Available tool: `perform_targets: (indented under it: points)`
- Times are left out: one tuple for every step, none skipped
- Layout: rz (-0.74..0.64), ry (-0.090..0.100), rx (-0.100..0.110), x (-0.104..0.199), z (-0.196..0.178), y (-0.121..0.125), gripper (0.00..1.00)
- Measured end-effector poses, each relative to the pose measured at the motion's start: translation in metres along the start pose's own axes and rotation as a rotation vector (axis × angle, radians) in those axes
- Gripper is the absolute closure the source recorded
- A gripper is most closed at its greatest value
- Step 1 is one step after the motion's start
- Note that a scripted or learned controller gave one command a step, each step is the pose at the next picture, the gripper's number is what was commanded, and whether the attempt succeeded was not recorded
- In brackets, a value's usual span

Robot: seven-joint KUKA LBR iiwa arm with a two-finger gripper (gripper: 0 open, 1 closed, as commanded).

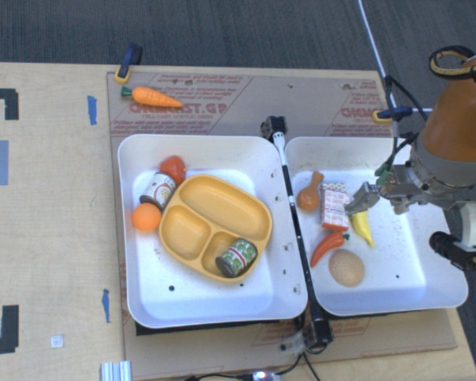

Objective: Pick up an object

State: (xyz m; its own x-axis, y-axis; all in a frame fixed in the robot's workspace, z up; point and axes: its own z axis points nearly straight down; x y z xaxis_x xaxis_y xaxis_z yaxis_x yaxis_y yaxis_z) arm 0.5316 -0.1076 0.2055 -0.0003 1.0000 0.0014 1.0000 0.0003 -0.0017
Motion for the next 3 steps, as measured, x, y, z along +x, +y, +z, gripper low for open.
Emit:
perform_targets:
  points:
    - [0.001, -0.001, 0.0, -0.012, 0.113, 0.025, 0.0]
    - [0.001, -0.001, -0.003, -0.013, 0.102, 0.025, 1.0]
    - [-0.001, -0.001, -0.002, 0.038, 0.021, -0.024, 1.0]
